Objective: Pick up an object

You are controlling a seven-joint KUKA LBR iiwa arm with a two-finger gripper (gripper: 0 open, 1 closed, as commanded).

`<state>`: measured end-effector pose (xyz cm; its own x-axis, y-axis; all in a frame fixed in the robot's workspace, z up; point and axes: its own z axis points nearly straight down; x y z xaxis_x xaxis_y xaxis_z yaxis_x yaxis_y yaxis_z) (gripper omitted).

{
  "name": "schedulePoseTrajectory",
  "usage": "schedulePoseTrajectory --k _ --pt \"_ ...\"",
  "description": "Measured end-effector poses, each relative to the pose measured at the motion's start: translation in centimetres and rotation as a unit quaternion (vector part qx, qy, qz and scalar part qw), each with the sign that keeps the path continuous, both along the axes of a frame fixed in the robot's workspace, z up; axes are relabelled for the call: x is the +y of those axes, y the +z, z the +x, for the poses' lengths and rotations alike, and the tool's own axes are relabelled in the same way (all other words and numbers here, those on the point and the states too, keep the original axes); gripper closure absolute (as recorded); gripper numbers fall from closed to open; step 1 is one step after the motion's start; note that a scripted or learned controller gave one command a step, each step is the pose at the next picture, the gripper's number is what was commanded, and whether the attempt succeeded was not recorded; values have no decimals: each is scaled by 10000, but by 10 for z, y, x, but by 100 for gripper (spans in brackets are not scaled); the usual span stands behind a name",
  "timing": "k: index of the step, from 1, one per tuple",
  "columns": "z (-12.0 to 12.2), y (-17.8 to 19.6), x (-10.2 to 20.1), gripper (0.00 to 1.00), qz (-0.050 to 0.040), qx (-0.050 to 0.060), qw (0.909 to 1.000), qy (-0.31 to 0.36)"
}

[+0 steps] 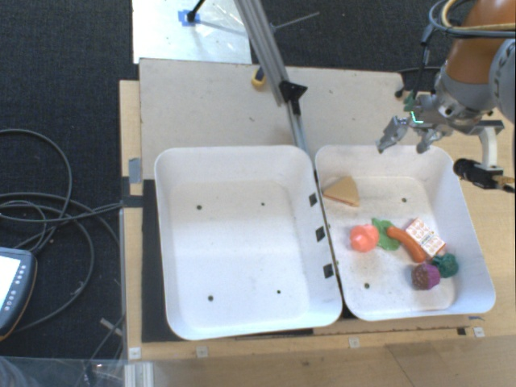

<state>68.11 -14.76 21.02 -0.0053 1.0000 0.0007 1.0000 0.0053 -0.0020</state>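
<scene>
Camera view | you see end effector (409, 138) spread, nothing between its fingers, above right bin (470, 224) far rim | tomato (364, 238) inside that bin

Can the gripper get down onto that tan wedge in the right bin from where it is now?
Probably yes. The gripper hangs open over the right bin's far rim, and the tan wedge lies alone near the bin's far left corner, apart from the tomato and the other items, with nothing over it.
</scene>
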Motion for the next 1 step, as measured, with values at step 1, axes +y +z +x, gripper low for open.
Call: schedulePoseTrajectory --k 1 --pt "1 3 0 0 -9 -19 10000 11"
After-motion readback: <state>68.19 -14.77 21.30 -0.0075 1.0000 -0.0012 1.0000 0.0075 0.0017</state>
